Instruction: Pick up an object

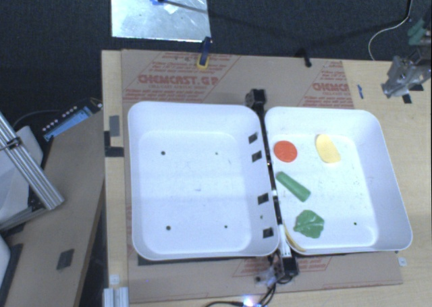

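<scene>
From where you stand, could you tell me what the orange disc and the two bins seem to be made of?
The orange disc looks like matte moulded plastic or foam: flat, even colour, no shine. The left bin and right bin look like smooth, thin white plastic, with rounded, formed rims.

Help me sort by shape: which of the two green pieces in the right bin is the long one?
The green cylinder, lying slantwise just below the red disc. The other green piece is broad and leaf-shaped.

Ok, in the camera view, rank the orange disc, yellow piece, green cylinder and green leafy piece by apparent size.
Largest to smallest, as they look:
1. green leafy piece
2. green cylinder
3. yellow piece and orange disc, too alike to rank.
All lie in the right bin, so distance to the camera barely differs.
</scene>
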`<state>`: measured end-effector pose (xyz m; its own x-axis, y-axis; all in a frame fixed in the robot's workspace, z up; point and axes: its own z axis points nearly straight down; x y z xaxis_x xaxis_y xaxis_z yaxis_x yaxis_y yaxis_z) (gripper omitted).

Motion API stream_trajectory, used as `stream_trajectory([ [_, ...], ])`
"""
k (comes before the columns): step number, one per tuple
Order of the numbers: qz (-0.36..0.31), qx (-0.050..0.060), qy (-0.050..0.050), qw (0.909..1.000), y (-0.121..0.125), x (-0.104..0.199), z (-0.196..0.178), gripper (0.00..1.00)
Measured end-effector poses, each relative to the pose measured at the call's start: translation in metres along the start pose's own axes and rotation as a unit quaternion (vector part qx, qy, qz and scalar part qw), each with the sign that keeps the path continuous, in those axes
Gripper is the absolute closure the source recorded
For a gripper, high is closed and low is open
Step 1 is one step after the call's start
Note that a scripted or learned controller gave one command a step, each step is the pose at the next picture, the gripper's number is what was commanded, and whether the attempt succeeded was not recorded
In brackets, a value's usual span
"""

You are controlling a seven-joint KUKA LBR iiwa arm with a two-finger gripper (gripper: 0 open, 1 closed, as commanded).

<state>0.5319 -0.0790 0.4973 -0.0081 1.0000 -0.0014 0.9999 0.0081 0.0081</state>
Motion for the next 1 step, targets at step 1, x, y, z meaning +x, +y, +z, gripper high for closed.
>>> stream_trajectory([
  [1, 0.001, 0.000, 0.001, 1.0000, -0.0464, 0.0138, -0.0416, 1.00],
])
